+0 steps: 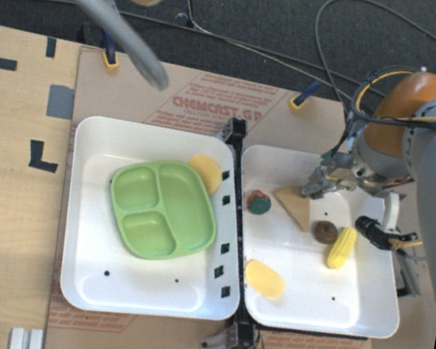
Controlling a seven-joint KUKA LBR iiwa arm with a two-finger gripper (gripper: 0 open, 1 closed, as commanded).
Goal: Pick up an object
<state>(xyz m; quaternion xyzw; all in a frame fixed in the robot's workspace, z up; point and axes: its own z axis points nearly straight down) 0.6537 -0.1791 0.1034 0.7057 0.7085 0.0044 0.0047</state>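
The right bin [359, 318] holds a tan wedge [294, 205], a small green and red round piece [259, 203], a brown disc [324, 231], a yellow corn cob [342, 247] and a yellow oval piece [265, 279]. My gripper [317, 184] hangs low over the back of this bin, just above the wedge's far right corner. Nothing is visibly held in it. The grey arm with its orange band [409, 98] comes in from the right behind it.
The left bin [83, 213] holds a green divided plate [163, 208] and a yellow lump [206, 172] by the divider. A black divider [228, 213] separates the bins. Cables run near the arm at the right bin's rim.
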